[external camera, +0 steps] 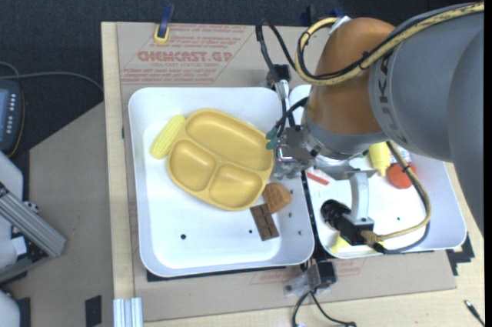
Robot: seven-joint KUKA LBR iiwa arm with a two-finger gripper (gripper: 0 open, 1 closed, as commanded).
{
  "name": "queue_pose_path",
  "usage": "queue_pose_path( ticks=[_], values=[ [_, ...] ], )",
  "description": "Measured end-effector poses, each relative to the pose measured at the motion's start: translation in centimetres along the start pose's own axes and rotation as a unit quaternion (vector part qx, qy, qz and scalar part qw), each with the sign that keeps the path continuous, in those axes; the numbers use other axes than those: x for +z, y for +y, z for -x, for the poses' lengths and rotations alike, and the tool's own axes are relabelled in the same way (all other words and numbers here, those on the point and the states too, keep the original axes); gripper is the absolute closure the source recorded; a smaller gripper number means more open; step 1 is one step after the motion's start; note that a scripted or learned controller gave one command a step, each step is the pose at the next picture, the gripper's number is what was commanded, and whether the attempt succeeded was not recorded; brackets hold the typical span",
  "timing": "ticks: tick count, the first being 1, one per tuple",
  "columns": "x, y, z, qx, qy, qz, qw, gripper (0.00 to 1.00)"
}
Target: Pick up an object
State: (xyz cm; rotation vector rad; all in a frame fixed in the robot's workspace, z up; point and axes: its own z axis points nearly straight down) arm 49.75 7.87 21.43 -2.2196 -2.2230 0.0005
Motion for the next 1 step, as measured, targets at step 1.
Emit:
queue_pose_path(
  ticks=[1],
  values=[
    [-1.91, 0.71, -0.28, 0.000, 0.000, 0.002, 1.0000, 1.00]
  ],
)
